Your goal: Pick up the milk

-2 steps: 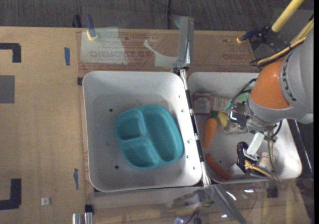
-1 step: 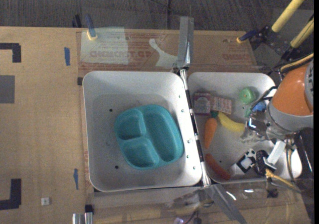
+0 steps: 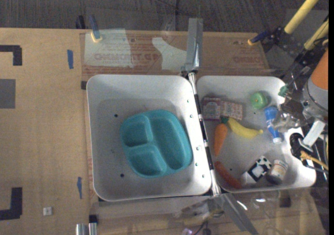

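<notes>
Hovering over the 3 o'clock rim of the right bin (image 3: 245,78), the gripper (image 3: 297,124) is sitting among cables, and I am not managing to tell whether it is wide or narrow. The milk (image 3: 259,168), a small cow-patched carton, is lying at about 7 o'clock from it, toward the bin's 5 o'clock corner. A jar (image 3: 278,171) is crowding the milk at its 3 o'clock and a chili (image 3: 228,175) is lying at its 9 o'clock. The carton is probably handling as light, stiff and slightly slick; I am judging its two free flat sides, midway along, the best hold
</notes>
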### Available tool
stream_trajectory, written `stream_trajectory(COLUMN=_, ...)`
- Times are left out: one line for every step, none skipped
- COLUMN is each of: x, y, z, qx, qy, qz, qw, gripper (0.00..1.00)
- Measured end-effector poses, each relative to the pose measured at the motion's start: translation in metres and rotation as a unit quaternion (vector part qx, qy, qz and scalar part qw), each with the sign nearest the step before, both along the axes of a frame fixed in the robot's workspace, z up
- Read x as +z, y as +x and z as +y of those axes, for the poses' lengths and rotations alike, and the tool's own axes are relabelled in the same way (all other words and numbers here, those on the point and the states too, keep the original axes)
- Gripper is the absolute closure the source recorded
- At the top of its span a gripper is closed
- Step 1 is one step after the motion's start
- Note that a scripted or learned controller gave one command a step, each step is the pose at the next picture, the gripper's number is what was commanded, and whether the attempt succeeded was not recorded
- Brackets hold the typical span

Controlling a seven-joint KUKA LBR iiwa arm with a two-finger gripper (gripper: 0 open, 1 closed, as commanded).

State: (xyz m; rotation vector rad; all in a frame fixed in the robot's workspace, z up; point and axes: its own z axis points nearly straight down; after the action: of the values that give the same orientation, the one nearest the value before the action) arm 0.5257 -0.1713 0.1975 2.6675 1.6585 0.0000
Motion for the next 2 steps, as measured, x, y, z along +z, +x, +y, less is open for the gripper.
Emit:
stream_trajectory(x=0.000, y=0.000, z=0.001, qx=0.001, qy=0.0000, qz=0.001, qw=1.0000, gripper=0.00)
stream_trajectory(x=-0.091, y=-0.040, z=0.015, qx=0.030, qy=0.0000, qz=0.000, qw=0.9995, gripper=0.00)
